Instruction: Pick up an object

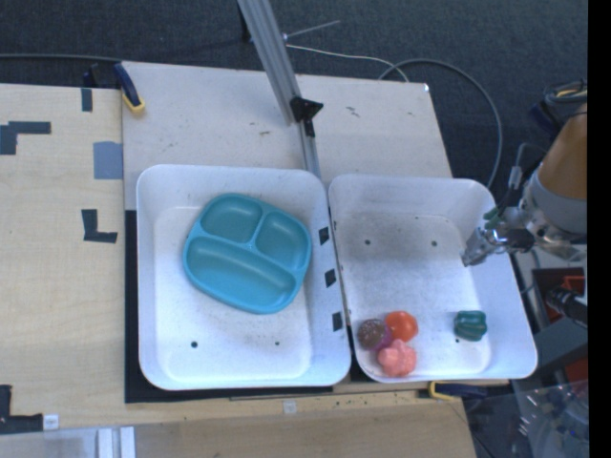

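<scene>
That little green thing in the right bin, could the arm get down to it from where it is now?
Probably yes. The green object sits alone near the bin's right wall, below the gripper, with bare floor between them.

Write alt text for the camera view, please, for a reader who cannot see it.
A grey robot arm's gripper hovers at the right bin's right edge, holding nothing. Near that bin's front lie an orange object, a pink one, a dark red one and a green one; the left bin holds a blue divided plate.

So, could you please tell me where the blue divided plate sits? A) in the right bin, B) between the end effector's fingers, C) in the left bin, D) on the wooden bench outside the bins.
C: the blue divided plate lies flat in the left bin.
</scene>
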Robot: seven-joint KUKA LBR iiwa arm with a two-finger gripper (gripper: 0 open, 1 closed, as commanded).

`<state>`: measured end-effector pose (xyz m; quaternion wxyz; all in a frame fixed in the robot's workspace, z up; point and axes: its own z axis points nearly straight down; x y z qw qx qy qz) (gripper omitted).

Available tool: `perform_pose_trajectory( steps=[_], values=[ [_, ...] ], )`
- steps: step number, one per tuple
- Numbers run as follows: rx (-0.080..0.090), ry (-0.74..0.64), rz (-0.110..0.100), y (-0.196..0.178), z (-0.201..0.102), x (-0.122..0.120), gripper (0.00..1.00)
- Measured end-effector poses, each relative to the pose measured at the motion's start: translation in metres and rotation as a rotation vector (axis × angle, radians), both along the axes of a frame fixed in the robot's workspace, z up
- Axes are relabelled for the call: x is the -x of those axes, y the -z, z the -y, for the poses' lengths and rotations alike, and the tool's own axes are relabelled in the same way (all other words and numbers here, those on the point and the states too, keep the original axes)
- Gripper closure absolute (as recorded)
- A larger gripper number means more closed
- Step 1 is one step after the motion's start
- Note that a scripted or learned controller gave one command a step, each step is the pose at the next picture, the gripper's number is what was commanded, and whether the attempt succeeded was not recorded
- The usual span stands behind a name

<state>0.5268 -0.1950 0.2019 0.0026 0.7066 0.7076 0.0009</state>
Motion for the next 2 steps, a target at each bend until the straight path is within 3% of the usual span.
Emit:
perform_pose_trajectory(
  steps=[1,2],
  values=[
    [-0.002,-0.001,-0.003,-0.026,0.000,-0.001,1.00],
    [-0.004,-0.004,-0.007,-0.017,-0.051,-0.004,1.00]
  ],
)
